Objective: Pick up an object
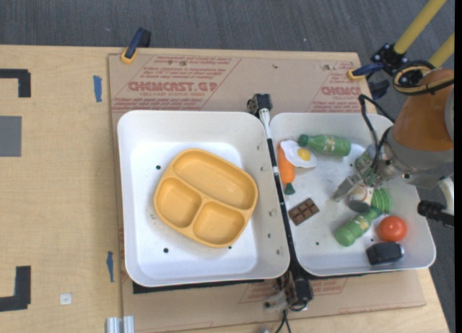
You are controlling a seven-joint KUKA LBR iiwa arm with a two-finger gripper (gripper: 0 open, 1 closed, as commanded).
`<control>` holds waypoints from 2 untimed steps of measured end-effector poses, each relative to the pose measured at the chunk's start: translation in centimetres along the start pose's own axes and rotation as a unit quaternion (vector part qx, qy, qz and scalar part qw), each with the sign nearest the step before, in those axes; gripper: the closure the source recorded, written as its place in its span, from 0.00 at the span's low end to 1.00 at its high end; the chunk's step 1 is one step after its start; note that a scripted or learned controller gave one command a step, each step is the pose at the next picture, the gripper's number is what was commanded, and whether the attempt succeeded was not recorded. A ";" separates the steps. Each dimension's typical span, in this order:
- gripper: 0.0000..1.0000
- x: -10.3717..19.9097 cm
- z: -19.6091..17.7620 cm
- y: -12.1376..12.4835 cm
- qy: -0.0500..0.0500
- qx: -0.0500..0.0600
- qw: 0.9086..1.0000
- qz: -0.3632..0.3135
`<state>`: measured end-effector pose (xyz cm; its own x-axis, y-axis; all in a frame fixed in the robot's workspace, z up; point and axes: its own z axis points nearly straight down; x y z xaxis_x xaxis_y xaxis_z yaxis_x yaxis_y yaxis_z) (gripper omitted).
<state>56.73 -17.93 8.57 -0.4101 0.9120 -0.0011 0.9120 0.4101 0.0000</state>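
Observation:
The right bin [328, 180] holds several toy foods: a green bottle [325, 144] at the back, a fried egg [299, 154], an orange carrot [286, 171], a brown chocolate bar [303, 211], a second green bottle [354, 229], a red tomato [392, 228] and a black piece [384, 253]. My gripper [352, 190] hangs low over the middle right of this bin, open, with nothing seen between its fingers. Just to its right lies a green and white item [377, 199], partly hidden by the wrist.
The left bin [137, 180] holds a yellow three-compartment tray [206, 198]. A black divider bar [278, 194] runs between the bins. The arm's orange band [426, 118] looms over the right bin's far right rim. Yellow poles [426, 10] stand at the back right.

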 end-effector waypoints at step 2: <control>1.00 10.4 -9.9 0.3 0.000 -0.001 0.995 -0.103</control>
